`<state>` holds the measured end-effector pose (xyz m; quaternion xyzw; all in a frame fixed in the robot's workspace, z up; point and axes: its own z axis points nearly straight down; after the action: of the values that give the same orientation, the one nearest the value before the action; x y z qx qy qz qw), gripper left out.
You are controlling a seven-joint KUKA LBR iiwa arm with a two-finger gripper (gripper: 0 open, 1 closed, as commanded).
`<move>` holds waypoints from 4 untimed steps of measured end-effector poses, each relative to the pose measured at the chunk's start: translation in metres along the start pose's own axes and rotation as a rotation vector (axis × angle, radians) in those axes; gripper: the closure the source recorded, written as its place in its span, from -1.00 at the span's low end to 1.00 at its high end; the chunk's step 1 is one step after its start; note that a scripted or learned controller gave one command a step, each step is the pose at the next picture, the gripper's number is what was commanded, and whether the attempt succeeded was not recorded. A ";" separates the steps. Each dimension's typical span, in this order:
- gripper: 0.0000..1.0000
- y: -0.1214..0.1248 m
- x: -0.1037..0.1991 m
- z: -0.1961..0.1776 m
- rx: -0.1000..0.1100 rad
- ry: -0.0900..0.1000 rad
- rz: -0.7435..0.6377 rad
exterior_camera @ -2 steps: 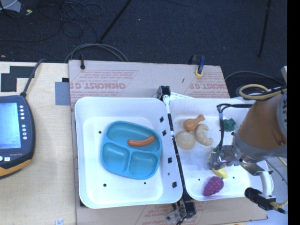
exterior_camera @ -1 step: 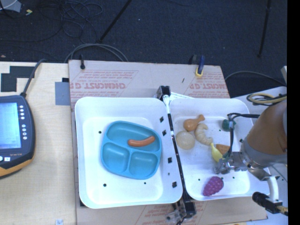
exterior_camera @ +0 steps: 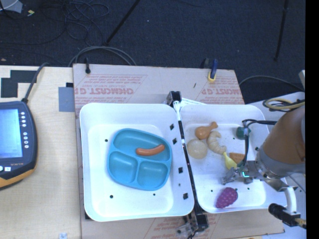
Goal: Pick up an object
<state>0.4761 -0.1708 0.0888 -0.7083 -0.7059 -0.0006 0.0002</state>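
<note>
Two shallow white bins sit side by side on a cardboard-covered bench, and the account runs from the far left. A teach pendant (exterior_camera: pixel 12 138) with a lit screen lies on the wooden surface at the left edge. The left bin (exterior_camera: pixel 94 183) holds a blue divided plate (exterior_camera: pixel 139 159), and a toy sausage (exterior_camera: pixel 150 150) lies in the plate's long upper compartment, slightly curved. A black divider strip (exterior_camera: pixel 182 156) runs between the bins. In the right bin (exterior_camera: pixel 204 203), just past the divider, a pale round toy (exterior_camera: pixel 196 149) sits below a toy chicken drumstick (exterior_camera: pixel 206 131); a pale knobbly piece (exterior_camera: pixel 216 142) lies just to their right, touching or nearly touching the round one. Further right a small yellow piece (exterior_camera: pixel 229 160) and an orange piece (exterior_camera: pixel 237 157) lie close together. A purple bunch of toy grapes (exterior_camera: pixel 226 197) rests near the bin's front wall, apart from the rest. The gripper (exterior_camera: pixel 235 174) is low over the bin floor between the yellow piece and the grapes, just above the grapes and beside the yellow piece; I cannot tell how far it is spread, nor whether anything is caught in it. The grey arm (exterior_camera: pixel 284 148) with its orange band comes in from the right edge.
</note>
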 end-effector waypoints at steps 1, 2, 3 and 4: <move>1.00 0.000 -0.001 -0.010 0.002 0.000 0.005; -1.00 -0.001 -0.001 -0.009 0.002 0.000 0.005; -1.00 0.001 -0.036 -0.140 -0.011 -0.007 0.001; 1.00 -0.001 -0.034 -0.142 0.003 0.000 0.003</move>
<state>0.4752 -0.2054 0.2308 -0.7092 -0.7050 0.0007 0.0014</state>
